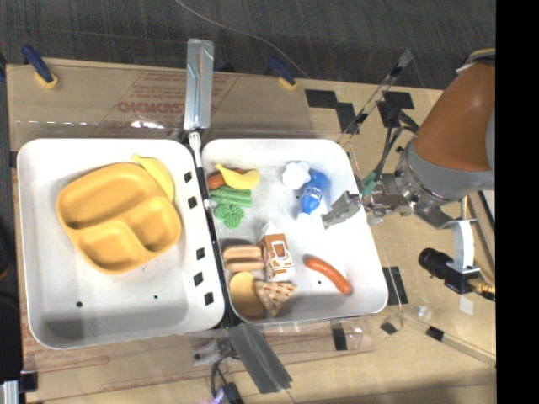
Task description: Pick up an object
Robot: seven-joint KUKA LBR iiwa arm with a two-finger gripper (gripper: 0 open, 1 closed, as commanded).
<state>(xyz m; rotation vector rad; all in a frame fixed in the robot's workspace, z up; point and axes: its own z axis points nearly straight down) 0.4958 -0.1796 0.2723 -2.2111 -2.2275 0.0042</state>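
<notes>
While end effector (344, 209) hangs, grip unclear | blue bottle (311, 194) just left

Tan bench (101, 91) on dark carpet (101, 15); blue clamps (39, 64) along edge.

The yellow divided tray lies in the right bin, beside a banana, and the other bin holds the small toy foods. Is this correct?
Not quite. The camera view shows the yellow divided tray in the left bin, not the right one. The banana does lie beside it, and the small toy foods, such as the sausage, are in the right bin.
</notes>
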